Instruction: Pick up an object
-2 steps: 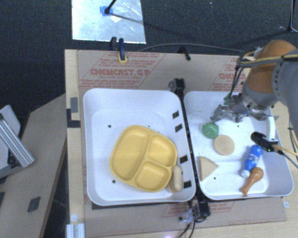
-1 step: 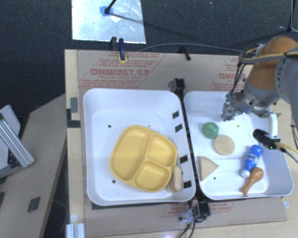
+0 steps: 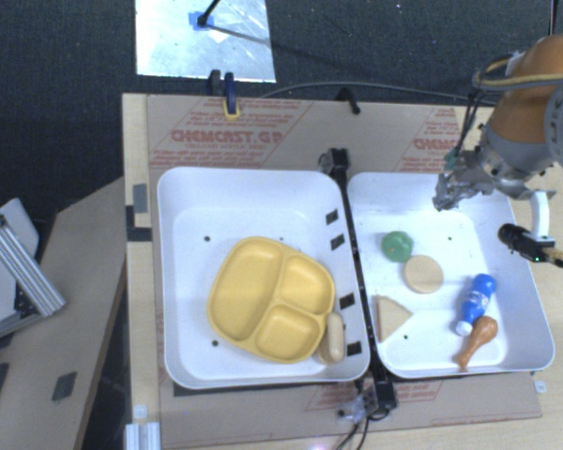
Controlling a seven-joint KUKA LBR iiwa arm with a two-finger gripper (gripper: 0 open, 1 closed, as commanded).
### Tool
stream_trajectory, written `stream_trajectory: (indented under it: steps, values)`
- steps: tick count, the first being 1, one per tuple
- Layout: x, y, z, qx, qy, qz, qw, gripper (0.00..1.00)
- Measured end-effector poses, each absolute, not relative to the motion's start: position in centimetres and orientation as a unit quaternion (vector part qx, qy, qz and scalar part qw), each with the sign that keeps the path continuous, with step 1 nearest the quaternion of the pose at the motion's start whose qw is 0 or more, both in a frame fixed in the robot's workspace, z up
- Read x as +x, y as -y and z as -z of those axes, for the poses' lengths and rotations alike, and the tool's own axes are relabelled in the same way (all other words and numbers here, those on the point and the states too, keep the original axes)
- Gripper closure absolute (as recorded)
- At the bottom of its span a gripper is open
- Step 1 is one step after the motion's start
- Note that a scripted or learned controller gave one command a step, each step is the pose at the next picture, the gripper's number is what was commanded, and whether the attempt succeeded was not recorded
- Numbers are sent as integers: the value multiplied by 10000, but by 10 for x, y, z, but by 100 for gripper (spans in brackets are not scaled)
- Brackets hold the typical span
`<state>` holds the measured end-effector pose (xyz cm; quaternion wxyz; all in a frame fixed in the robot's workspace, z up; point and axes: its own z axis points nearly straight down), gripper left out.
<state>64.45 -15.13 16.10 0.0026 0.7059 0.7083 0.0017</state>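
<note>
My gripper (image 3: pixel 448 198) hangs over the back of the right bin (image 3: pixel 507 354), above and to the right of a green ball (image 3: pixel 397 245). Nothing shows between its tips. Below the ball lies a tan round disc (image 3: pixel 423 274). A tan wedge (image 3: pixel 389 315) sits at the bin's front left. A blue and white bottle (image 3: pixel 475 301) lies toward the right, with a brown drumstick-shaped piece (image 3: pixel 476 340) just in front of it.
The left bin (image 3: pixel 183 251) holds a yellow divided plate (image 3: pixel 270 298) and a small beige bread-like piece (image 3: pixel 333 337) against its front right wall. A black clip strip (image 3: pixel 342 223) runs between the bins.
</note>
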Motion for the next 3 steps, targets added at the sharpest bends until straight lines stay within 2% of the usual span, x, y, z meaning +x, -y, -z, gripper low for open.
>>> stream_trajectory:
  steps: [1,2,3]
  values:
    - [641,154,-225,7058,-7084,-22,36,100]
    - [642,154,-251,7056,-7086,-10,16,100]
    - [632,102,-236,7040,-7102,-6,-5,100]
